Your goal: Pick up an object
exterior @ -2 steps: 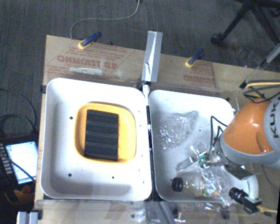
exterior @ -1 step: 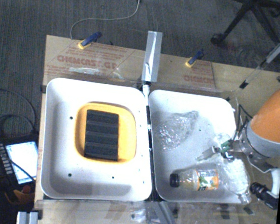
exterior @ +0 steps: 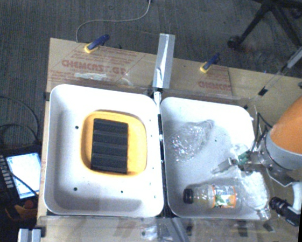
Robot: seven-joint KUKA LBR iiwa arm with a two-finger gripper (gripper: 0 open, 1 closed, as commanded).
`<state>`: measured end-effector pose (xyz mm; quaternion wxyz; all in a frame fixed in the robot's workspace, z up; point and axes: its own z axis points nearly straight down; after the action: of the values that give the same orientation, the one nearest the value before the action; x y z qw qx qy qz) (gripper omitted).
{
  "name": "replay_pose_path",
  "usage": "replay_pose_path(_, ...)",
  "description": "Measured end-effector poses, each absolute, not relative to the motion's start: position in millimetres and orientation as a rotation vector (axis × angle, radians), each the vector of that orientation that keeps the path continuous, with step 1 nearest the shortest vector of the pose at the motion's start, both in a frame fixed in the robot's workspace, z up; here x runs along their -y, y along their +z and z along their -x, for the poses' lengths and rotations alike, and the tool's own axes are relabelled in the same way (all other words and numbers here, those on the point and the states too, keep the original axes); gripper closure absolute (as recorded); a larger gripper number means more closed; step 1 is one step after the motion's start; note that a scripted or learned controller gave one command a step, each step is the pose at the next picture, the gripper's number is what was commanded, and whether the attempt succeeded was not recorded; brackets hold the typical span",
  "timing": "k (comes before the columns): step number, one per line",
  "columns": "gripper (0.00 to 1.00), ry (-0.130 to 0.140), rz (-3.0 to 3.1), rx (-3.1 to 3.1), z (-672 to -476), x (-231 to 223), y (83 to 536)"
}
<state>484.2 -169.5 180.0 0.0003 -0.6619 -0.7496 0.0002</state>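
A: Starting at the far left, what lies off the bench?

B: Black cables [exterior: 10,123] loop over grey carpet, beside a small device with a lit pale screen [exterior: 23,169].

A: And the bench itself?

B: A flat board of brown cardboard [exterior: 113,67] with faded red lettering, held at its far edge by two blue-and-yellow clamps [exterior: 96,42]. A narrow metal strip [exterior: 163,62] stands upright between the two bins at the far side.

A: The left bin?

B: The left bin [exterior: 61,151], a shallow white tray with rounded corners, holds a rounded-square yellow object [exterior: 115,143] near its centre. A black ribbed rectangular pad sits on its upper face; the yellow rim shows all round.

A: The right bin?

B: The right bin [exterior: 217,112], the same white tray, holds a crumpled piece of clear, glinting plastic film [exterior: 190,137] toward its far left. A clear plastic bottle [exterior: 211,195] with a dark cap and an orange label lies on its side along the near wall, cap pointing left. More crumpled clear plastic [exterior: 254,190] lies just right of the bottle.

A: Where is the arm?

B: It enters at the right edge: a smooth orange band [exterior: 293,128] above a grey wrist. The gripper [exterior: 242,161] sits low over the right side of the right bin, beyond the bottle. Whether its tips are apart or together I cannot tell; they blur into the clear plastic.
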Motion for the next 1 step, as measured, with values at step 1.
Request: replay_pose_path(1,0.00,-0.006,1.888,2.513,-488.6,197.3,94.8)
